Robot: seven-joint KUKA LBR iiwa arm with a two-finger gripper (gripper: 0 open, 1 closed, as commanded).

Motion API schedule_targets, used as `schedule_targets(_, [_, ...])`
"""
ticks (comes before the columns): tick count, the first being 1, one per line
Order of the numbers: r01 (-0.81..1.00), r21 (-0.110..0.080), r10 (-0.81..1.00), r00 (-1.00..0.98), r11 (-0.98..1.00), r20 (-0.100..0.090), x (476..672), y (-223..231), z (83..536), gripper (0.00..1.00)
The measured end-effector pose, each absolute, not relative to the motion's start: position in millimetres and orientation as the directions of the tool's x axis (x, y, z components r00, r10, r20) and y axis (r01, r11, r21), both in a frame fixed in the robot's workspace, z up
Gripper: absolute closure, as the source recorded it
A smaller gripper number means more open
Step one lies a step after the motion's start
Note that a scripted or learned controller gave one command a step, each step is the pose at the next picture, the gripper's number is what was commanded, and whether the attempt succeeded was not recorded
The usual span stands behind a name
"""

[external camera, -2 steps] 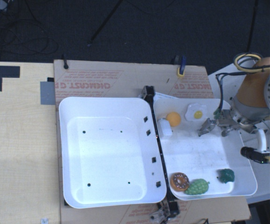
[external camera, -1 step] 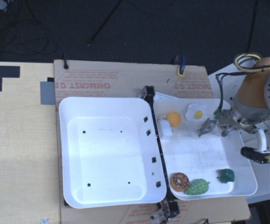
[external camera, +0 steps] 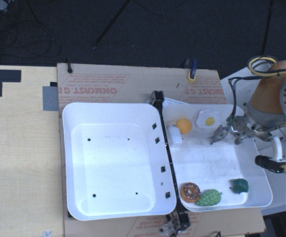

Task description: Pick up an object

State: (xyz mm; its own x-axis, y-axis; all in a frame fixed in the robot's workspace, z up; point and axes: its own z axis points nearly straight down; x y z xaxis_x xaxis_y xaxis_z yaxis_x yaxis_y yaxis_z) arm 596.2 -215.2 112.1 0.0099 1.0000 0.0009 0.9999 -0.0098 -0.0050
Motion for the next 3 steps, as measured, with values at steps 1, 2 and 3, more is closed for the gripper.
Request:
schedule_targets(1, [1.0,-0.006,1.0,0.013,-0.013,0.001,595.8,-216.8,122.3,1.0])
schedule_targets(2, [1.0,-0.005,1.0,0.014,-0.014,0.001,595.9,-216.6,122.3,0.0])
schedule_targets(3, [1.0,-0.005,1.0,0.014,-0.014,0.001,595.9,-216.7,122.3,0.0])
